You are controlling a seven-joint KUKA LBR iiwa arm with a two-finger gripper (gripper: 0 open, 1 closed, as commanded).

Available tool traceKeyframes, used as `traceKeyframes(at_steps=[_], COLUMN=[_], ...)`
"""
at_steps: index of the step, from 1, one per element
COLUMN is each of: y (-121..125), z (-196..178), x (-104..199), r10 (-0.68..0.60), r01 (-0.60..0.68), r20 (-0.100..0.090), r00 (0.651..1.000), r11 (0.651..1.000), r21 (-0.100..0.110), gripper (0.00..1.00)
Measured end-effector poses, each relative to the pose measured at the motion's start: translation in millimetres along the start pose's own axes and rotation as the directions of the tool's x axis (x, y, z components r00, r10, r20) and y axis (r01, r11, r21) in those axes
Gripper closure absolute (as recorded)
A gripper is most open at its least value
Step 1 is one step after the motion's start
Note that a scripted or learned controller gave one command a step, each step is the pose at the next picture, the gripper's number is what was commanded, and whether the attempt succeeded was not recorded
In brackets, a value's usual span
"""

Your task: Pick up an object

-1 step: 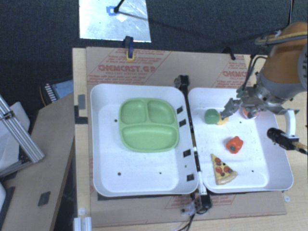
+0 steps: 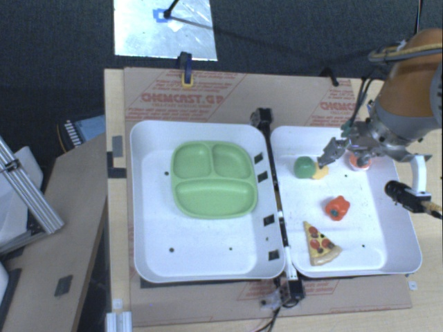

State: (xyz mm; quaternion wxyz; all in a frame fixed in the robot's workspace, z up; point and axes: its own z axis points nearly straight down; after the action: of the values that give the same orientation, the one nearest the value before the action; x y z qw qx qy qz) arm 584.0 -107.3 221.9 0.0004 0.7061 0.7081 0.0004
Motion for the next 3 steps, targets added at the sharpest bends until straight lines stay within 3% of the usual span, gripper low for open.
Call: traceKeyframes(at_steps=[3], y=[10], z=[140], x=[0], r10=[0.002], r01=[-0.002], r20=[0.000], r00=[1.000], r11=[1.000], r21=[0.003], gripper=[0.00])
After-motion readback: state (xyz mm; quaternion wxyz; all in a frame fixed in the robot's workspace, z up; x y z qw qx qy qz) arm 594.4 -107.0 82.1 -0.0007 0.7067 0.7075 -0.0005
